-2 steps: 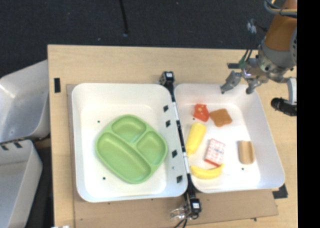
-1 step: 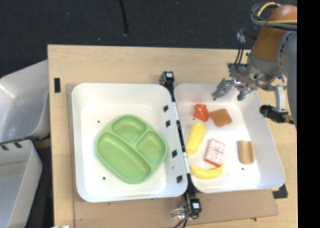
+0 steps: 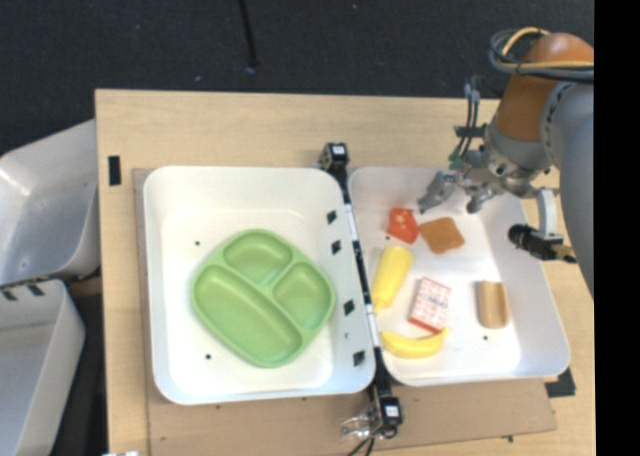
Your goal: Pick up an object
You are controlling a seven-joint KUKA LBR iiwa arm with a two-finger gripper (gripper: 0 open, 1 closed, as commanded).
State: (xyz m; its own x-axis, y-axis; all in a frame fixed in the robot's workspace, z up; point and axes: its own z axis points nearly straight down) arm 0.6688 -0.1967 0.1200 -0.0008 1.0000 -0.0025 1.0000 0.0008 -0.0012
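Gripper (image 3: 456, 194) first: from my camera I see it low over the far part of the right bin (image 3: 530, 344), its two fingers (image 3: 436, 191) spread apart with nothing between them, so I read it as open and empty. It hangs from the grey arm (image 3: 570, 144), whose orange band (image 3: 525, 104) sits just above the wrist. Just beside the fingertips, a little toward me, lie the orange-brown block (image 3: 441, 235) and the red piece (image 3: 402, 225), the two near each other; I can't tell whether either fingertip is touching anything. Further down the same bin I count a yellow corn-shaped item (image 3: 390, 275), a red-and-white box (image 3: 430, 304), a banana (image 3: 412, 344) along the near edge, and a tan bread-like roll (image 3: 490, 303) off toward the right wall. The left bin (image 3: 160, 244) carries a green divided plate (image 3: 262, 295), well apart from the arm. As I judge it, the pick has not happened: every object I can see rests on a bin floor. What seems done is the approach, with the open fingers placed nearest the orange-brown block. What is left is the whole grasp, namely settling around one item, closing, and lifting it clear of the bin. I'd watch for the fingers straddling both close-lying pieces at once.
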